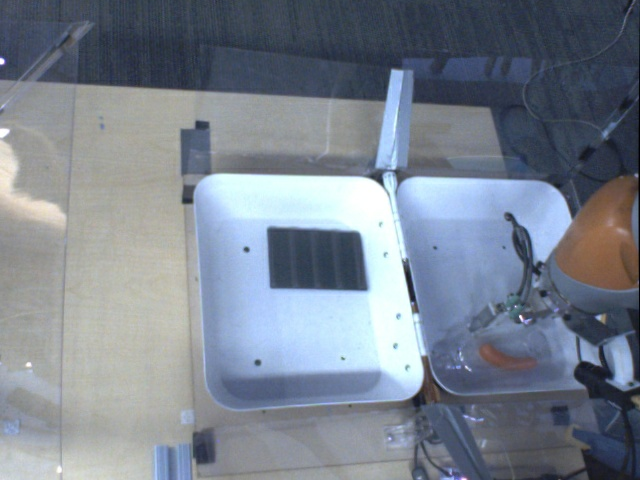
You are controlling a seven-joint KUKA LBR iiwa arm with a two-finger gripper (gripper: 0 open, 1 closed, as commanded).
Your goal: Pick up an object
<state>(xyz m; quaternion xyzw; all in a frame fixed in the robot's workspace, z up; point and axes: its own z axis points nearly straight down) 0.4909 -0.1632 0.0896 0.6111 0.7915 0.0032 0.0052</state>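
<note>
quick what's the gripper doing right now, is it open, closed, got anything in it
Gripper: over the right white bin, just above the small orange sausage-shaped object; whether it is open or closed cannot be told, and nothing is seen held in it.

Orange-banded grey arm (603,253), black cables, perhaps wiring

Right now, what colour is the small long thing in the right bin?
Orange-red; the small long thing shows in the camera view, low in the right bin.

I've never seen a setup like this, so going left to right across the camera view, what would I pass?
Bare bench → left bin with a dark ribbed pad on its floor → right bin → small orange object in the right bin → the arm's orange band.
</note>
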